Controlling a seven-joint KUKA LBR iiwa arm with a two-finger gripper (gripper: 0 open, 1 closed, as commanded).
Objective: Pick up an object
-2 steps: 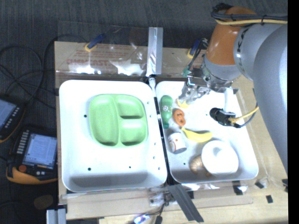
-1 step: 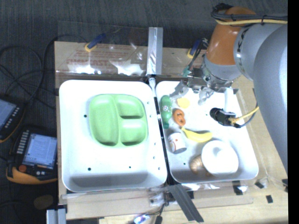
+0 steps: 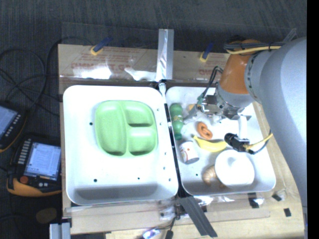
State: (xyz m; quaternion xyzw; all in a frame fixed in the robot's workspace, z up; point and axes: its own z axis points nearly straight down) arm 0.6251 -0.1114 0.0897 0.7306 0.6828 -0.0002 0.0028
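The right bin (image 3: 264,183) holds several small objects. A green bottle-shaped item (image 3: 176,116) lies along its left wall. Just right of it sits an orange piece (image 3: 204,130), with a yellow banana (image 3: 212,144) below that. A small white cylinder with a red mark (image 3: 188,152) lies near the bin's left wall. A white bowl (image 3: 233,169) rests upside down at the front, with a brown lump (image 3: 209,174) against its left side. My gripper (image 3: 203,109) hangs low at the back of this bin, just above the orange piece and right of the green item.
The left bin (image 3: 79,183) holds a green divided plate (image 3: 125,127). A black and yellow cable (image 3: 246,143) runs off the wrist over the right bin. The grey arm (image 3: 284,93) covers the right bin's far right side. Tablets (image 3: 42,161) lie left of the bench.
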